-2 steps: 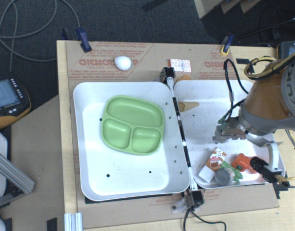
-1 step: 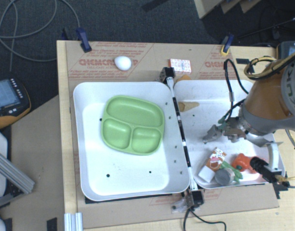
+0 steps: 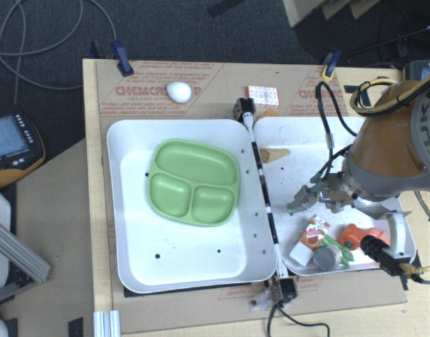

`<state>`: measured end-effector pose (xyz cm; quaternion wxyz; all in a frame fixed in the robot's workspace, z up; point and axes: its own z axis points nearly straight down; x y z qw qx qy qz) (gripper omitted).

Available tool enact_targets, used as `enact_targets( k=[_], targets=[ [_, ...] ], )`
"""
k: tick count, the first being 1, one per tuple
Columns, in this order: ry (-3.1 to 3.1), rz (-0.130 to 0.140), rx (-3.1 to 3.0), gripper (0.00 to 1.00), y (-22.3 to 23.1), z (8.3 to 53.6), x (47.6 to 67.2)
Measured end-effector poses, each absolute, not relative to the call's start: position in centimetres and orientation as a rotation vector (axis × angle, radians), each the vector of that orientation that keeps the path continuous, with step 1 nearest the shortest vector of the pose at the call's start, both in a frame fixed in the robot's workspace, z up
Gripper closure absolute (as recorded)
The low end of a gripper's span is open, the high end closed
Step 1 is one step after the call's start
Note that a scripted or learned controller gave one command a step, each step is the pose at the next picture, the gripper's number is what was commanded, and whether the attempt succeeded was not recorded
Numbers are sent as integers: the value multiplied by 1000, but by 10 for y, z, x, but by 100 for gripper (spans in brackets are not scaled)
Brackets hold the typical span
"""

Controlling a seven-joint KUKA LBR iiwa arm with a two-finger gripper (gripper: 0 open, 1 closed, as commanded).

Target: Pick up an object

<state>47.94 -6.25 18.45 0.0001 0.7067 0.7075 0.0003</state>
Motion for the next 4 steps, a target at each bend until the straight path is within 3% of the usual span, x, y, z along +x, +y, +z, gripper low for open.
enact_targets(
  k=[1,2,3,4],
  targets=[
    [2222,-3,2224,0,-96,107,478],
    [2214,3,2218,0,-100,87,481],
    [2208,3,2216,100,-102,97,482],
    [2223,1,2220,100,-55,185,513]
  ],
)
